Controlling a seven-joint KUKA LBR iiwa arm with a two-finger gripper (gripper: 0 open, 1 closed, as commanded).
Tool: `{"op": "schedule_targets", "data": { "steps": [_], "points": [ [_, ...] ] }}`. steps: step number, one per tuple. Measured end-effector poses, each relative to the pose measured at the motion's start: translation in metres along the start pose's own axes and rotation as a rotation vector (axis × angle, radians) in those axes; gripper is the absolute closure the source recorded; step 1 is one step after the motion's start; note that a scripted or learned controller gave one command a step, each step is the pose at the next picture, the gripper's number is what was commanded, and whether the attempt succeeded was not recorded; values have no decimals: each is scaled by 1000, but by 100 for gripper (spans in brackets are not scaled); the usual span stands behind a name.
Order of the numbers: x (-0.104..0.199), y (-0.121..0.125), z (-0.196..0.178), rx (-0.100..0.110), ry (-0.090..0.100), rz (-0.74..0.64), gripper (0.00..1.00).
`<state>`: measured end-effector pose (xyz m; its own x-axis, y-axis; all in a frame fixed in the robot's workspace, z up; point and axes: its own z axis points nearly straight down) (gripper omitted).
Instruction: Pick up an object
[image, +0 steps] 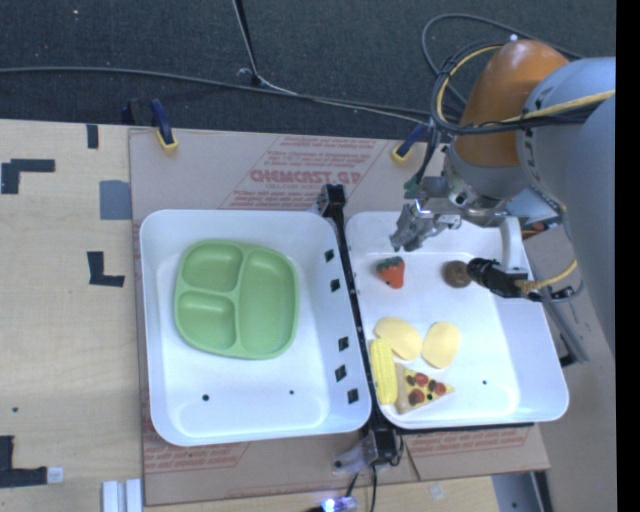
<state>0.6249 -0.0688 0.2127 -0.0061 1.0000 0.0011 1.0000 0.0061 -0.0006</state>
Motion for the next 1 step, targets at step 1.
{"op": "schedule_targets", "data": {
  "steps": [1],
  "points": [
    [45,-6,0,1,0,1,100]
  ]
}}
